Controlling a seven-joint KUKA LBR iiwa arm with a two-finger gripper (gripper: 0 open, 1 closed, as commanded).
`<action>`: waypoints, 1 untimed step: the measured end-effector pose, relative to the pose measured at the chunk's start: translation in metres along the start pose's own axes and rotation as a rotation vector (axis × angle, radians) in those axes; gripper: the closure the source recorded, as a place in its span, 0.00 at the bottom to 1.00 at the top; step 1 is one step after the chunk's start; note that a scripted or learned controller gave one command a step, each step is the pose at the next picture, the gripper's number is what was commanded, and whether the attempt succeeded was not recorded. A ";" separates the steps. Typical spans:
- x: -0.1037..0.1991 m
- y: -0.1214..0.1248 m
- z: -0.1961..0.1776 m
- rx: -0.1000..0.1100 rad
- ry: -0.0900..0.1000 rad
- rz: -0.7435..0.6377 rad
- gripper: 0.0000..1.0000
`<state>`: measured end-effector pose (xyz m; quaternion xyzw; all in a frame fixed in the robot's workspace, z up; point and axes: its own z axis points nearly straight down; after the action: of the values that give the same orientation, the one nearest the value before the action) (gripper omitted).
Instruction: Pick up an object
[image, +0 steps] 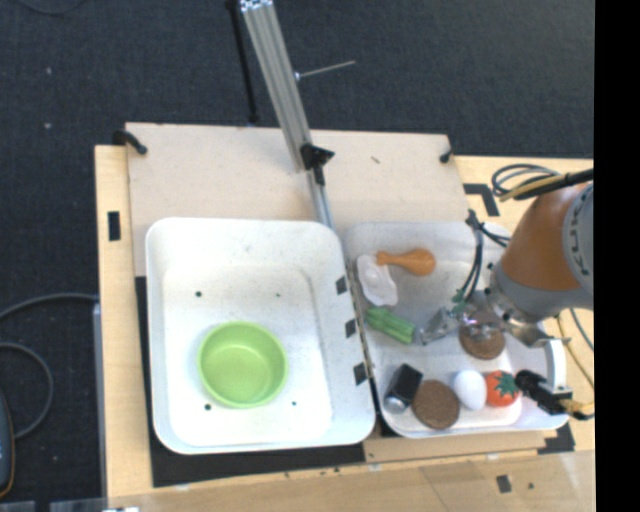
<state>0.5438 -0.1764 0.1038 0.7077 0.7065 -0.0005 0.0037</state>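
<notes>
Green bowl (242, 364), gripper (440, 326) beside green marker (390, 325)

Overhead light even and fairly bright. My two white bins (180, 260) wash out near their rims, faint glare. Shadows short and soft under the objects. Image low-resolution, slightly soft throughout; dark floor (100, 60) grainy.

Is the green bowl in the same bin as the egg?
No, the green bowl sits in the left bin, while the white egg lies in the right bin.
</notes>
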 end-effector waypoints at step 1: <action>-0.001 0.002 -0.014 -0.007 0.001 0.006 1.00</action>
<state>0.5456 -0.1773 0.1175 0.7098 0.7044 0.0023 0.0056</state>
